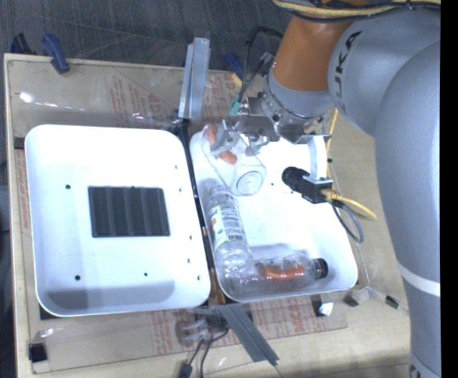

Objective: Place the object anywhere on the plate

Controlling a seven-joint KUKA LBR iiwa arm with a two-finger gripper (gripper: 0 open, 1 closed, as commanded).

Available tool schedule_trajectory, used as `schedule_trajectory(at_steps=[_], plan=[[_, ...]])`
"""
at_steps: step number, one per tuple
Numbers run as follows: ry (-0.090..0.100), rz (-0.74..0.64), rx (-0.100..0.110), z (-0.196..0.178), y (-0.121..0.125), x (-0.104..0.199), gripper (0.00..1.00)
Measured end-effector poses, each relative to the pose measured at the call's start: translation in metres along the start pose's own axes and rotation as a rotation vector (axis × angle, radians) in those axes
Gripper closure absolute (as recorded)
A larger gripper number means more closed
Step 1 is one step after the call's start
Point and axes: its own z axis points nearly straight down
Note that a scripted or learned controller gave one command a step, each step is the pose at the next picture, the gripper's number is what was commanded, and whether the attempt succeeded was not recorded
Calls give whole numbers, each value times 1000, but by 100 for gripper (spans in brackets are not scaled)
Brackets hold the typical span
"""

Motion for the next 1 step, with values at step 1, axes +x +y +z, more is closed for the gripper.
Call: schedule_trajectory(at_steps=[1], plan=[[2,-331,1,73,-23,54,100]])
